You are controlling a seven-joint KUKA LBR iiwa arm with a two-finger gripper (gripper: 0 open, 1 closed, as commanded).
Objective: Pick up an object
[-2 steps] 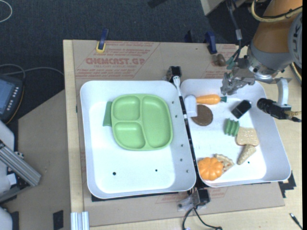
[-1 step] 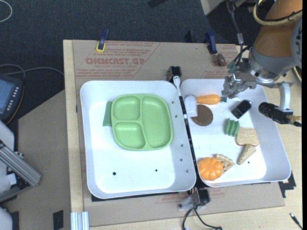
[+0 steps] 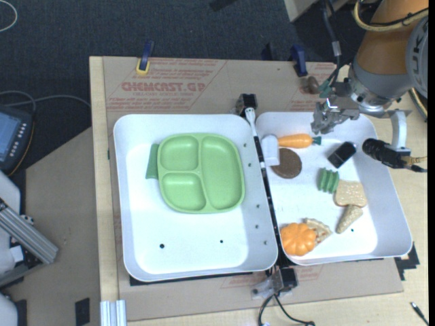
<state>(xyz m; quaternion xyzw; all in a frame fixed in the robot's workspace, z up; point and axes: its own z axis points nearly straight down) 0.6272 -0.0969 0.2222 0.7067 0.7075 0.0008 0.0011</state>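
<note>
A green divided plate [image 3: 201, 172] is held in the left bin [image 3: 136, 243], while a carrot [image 3: 295, 140] lies at the right bin's [image 3: 387, 240] far edge, just beside the gripper [image 3: 321, 129], whose finger state cannot be told.

An orange carrot [image 3: 294, 140] lies flat on its side near the right bin's [image 3: 394, 216] far-left corner.
</note>
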